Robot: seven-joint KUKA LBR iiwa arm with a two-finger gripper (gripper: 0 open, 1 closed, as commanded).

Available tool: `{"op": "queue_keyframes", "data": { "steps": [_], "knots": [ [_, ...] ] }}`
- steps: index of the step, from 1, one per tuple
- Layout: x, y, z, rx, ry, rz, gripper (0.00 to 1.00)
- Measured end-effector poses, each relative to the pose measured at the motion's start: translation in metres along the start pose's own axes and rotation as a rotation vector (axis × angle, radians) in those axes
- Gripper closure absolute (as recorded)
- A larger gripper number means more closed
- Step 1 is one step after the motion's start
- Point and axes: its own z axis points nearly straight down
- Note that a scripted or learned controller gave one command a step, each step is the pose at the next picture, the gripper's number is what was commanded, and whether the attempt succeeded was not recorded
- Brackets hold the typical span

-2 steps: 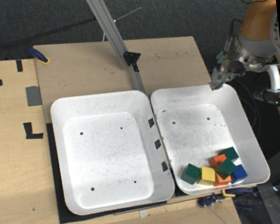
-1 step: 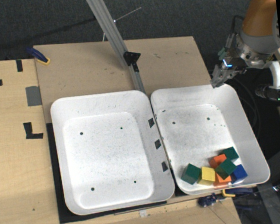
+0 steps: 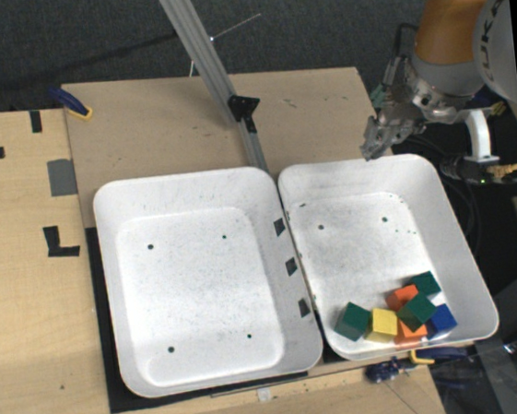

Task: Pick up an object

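**Blocks bunched in one corner, arm waiting outside the bin**

A small heap of coloured cube-shaped blocks (image 3: 399,313) is sitting in the near right corner of the right-hand shallow white plastic bin (image 3: 355,237), and this bin is the landmark for everything else here. A dark green block (image 3: 352,320) is lying on the left edge of the heap, with a yellow block (image 3: 382,324) touching it. Orange, further green and blue blocks are crowding in behind and to the right. They are probably gathering there because the bin's rounded walls are stopping them, which would leave little room for fingers to get around any single cube.

The grey two-finger gripper (image 3: 376,140) is hovering just past the bin's far right corner, outside the rim and well apart from the heap, carrying nothing. Whether it is parted or closed I cannot tell; the tip is a dark, blurred tangle.

To the left of the right bin, touching it along one side, the matching left-hand white bin (image 3: 182,187) is resting on the light wooden bench (image 3: 28,302). A slanted grey metal pole (image 3: 209,54) is rising from beyond the seam between them.

The blocks at the back of the heap are partly hiding one another, so their count is uncertain. A blue and yellow item (image 3: 397,366) is peeking out just under the right bin's near rim, too cut off to identify.
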Motion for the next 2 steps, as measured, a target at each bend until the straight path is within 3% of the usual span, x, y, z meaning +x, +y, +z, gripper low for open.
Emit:
{"op": "queue_keyframes", "data": {
  "steps": [2],
  "knots": [
    [0.111,0.007,0.008,0.001,0.0,-0.001,1.0]
  ]
}}
